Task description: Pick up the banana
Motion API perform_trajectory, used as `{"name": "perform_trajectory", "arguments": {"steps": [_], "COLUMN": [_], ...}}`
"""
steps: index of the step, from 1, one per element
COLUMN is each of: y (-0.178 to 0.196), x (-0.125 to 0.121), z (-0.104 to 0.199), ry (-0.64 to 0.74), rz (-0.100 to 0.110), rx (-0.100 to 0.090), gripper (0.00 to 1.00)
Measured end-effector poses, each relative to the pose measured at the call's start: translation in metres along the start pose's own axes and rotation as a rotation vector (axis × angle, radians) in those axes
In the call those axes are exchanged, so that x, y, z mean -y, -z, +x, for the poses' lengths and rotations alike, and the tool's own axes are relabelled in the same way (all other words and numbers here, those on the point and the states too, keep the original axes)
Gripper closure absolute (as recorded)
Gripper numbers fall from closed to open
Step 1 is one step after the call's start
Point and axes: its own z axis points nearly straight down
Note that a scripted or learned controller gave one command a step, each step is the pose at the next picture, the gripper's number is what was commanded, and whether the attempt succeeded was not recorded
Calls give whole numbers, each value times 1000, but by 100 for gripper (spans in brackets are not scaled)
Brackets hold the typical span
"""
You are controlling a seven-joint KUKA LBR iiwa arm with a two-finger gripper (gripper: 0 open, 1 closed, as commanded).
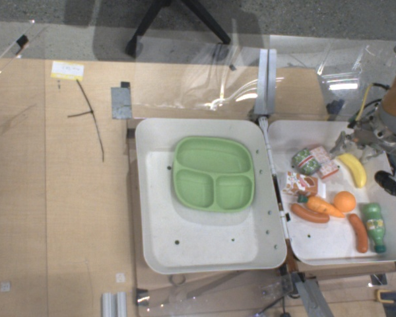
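The counter (53, 197) is a light tan wood-grain surface running across most of the view. Beyond its far edge lies a grey speckled floor (303, 5). On that floor stands the black star-shaped base of an office chair (178, 8), its legs casting soft shadows. A yellow label (67, 70) is stuck near the counter's far left edge, with a thin dark cable (92, 121) lying beside it. A small grey metal plate (121, 102) sits just right of the cable. Lighting is even and diffuse.
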Motion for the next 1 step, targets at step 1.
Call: {"name": "perform_trajectory", "arguments": {"steps": [1], "y": [8], "x": [0], "z": [-3], "ry": [0], "rz": [2], "rx": [4], "gripper": [100]}}
